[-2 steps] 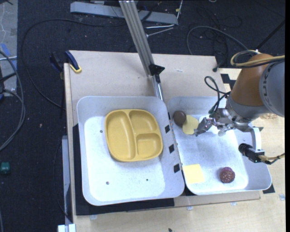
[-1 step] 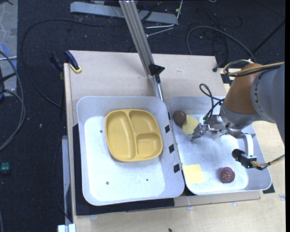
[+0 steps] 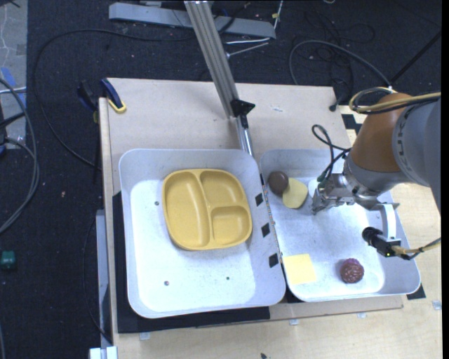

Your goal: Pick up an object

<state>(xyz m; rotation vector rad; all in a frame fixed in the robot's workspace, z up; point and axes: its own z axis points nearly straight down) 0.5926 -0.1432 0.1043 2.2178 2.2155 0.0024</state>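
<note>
dark speckled floor [image 3: 56,245] all around, strewn with looping black cables [image 3: 42,105]. pale tan surface [image 3: 175,116] at the middle, lit evenly from above, no hard shadows. slanted grey metal pole [image 3: 214,56] rising from the surface's far part, clamped by a black bracket [image 3: 242,109]. grey metal frame [image 3: 168,15] lying on the floor beyond the far edge. blue and yellow clamp [image 3: 112,95] at the surface's far left corner. small green item [image 3: 7,259] on the floor at left.
</note>
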